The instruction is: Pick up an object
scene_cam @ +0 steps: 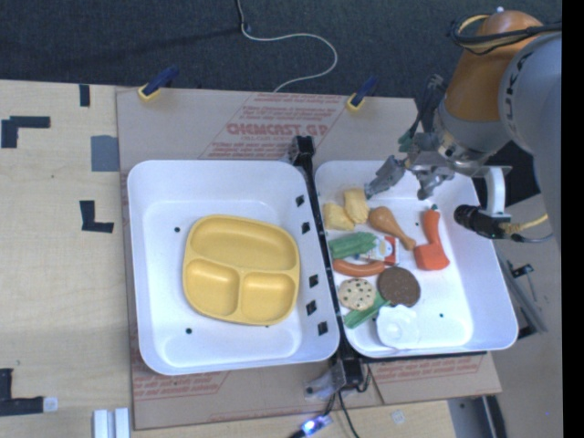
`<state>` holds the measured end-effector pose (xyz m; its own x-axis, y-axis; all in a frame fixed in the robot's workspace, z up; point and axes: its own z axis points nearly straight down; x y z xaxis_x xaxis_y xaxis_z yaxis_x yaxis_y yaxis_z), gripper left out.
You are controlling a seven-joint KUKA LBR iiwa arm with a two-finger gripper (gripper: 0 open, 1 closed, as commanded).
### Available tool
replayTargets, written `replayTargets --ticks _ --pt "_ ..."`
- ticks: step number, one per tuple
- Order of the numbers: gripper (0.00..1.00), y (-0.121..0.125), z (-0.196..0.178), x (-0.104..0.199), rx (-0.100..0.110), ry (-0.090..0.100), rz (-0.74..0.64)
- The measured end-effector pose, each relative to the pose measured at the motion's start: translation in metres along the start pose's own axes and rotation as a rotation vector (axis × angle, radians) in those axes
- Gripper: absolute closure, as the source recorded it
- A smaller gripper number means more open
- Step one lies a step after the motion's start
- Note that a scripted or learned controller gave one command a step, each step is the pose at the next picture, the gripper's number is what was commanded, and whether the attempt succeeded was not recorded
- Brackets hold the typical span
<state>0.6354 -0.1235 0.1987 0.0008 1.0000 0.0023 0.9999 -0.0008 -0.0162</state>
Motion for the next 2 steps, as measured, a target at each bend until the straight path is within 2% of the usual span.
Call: replayTargets --ticks 1,2 --pt "0.0 0.003 -0.009 0.0 -0.015 -0.002 -0.003" --pt "0.0 0.0 0.037 0.007 -0.011 -0.003 -0.002"
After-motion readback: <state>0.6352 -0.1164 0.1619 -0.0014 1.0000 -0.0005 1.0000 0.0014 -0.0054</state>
